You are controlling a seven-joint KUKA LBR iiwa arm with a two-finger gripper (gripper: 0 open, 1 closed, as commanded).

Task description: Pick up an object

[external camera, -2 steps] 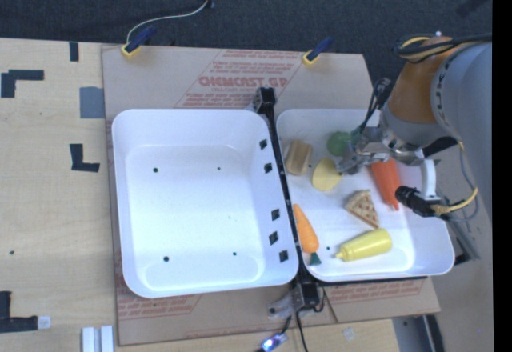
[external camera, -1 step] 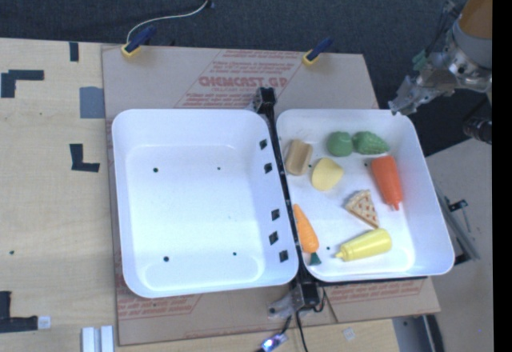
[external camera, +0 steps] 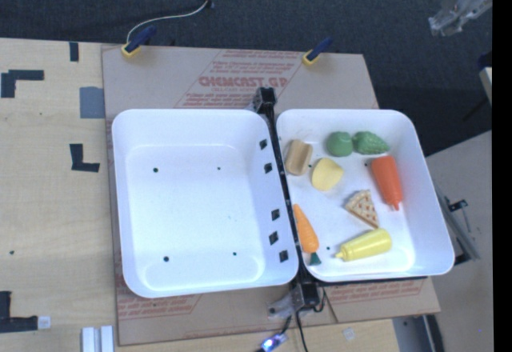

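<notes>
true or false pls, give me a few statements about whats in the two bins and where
1. All the toy food lies in the right bin. True.
2. The yellow squeeze bottle stands upright. False: it lies on its side near the bin's front edge.
3. The small carrot lies along the divider between the bins. True.
4. The larger orange carrot is in the left bin. False: it is in the right bin, by its right wall.
5. The waffle-patterned wedge lies between the yellow round piece and the bottle. True.
6. The two green items sit at the bin's front edge. False: they are at the back, above the carrot.
</notes>
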